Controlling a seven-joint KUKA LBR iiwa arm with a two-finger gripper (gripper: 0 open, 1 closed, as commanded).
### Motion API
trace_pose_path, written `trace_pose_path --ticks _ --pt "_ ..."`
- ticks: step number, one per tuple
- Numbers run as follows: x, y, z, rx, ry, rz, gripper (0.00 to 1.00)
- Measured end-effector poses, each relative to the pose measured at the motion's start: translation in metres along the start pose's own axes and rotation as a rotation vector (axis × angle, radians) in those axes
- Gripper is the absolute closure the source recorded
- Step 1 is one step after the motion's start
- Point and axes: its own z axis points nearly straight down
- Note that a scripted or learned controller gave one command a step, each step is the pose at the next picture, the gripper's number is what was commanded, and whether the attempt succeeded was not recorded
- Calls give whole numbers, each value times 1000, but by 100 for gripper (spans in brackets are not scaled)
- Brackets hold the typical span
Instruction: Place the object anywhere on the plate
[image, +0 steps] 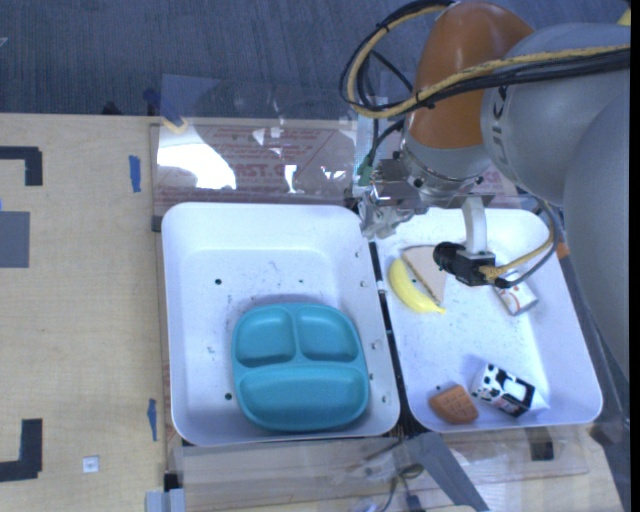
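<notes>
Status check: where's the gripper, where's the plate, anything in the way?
Gripper over the divider at the bins' far edge. Teal plate in left bin. Banana lies in right bin.

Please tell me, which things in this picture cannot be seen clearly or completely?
- Gripper: in the camera view the arm's wrist covers its fingers, so open or shut is unknown.
- Beige wedge: the banana and a black fitting overlap it; what it is stays unclear.
- Black-and-white toy: too small to identify.
- Right bin: the arm hides its far right corner.
- Teal plate: fully visible.
</notes>
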Motion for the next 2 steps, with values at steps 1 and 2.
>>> trace_pose_path --ticks 1,2 --pt "-110 -18 59 8 -1 -280 100" --pt "-56 41 -22 -5 -2 -330 100"
